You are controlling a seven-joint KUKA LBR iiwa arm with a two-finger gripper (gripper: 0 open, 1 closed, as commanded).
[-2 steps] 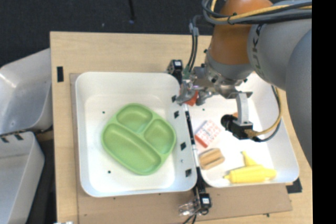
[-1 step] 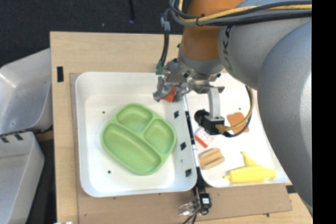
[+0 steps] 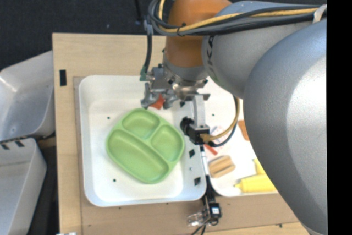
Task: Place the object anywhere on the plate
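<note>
As the gripper [image 3: 159, 97] hovered over the far rim of the green plate [image 3: 145, 145] in the left bin [image 3: 88, 135], something small and orange-red [image 3: 159, 102] showed at its tip. Whether the jaws gripped it I could not tell. Nothing lay on the plate, so the placing was not done.

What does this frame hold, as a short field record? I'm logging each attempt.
plate: green three-compartment plate, left bin
gripper: above the plate's far edge, something orange-red at its tip
right bin: tan block, yellow object
on plate: nothing seen
task state: not yet done
</note>
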